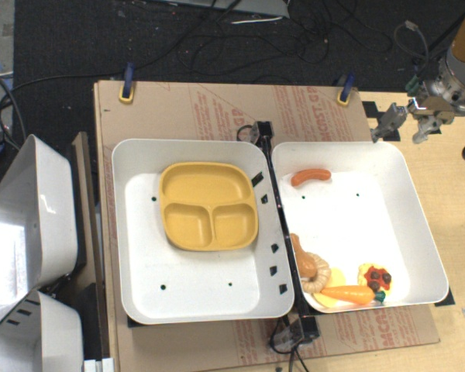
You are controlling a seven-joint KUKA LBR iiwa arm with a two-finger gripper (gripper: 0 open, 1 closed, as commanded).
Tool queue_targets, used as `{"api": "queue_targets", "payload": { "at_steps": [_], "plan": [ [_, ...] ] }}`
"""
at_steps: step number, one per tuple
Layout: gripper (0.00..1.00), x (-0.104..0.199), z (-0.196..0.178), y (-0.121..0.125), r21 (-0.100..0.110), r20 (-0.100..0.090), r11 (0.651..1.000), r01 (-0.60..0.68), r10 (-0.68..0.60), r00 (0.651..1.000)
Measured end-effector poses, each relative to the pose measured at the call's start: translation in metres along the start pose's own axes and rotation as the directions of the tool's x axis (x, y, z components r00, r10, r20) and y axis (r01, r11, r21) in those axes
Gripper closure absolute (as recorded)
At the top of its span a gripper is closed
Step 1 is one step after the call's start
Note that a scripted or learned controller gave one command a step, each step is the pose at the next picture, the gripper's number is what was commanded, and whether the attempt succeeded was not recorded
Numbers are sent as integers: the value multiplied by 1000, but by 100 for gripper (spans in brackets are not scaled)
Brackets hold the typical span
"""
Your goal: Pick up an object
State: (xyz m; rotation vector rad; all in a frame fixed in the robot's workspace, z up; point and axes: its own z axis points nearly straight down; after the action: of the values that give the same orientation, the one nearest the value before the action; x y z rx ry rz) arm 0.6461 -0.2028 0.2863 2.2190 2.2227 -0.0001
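We see a brown bench board (217,103) across the middle of the frame, held by two yellow clamps (126,93) at its upper edge. Directly on it lie two shallow white bins, touching side by side: the left bin (132,285) toward the centre, the right bin (403,208) toward the lower right.

Yellow divided plate (209,206) in left bin (139,285); toy food (341,281) right.

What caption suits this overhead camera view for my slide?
Open claw hovers beyond the right bin of toy food; a yellow tray sits in the left bin.
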Motion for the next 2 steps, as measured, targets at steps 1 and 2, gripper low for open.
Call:
{"api": "queue_targets", "payload": {
  "at_steps": [1,2],
  "plan": [
    [0,6,62,-5,6,-2,1000,-2,2,1000],
    [0,7,126,-5,6,-2,1000,-2,2,1000]
  ]
}}
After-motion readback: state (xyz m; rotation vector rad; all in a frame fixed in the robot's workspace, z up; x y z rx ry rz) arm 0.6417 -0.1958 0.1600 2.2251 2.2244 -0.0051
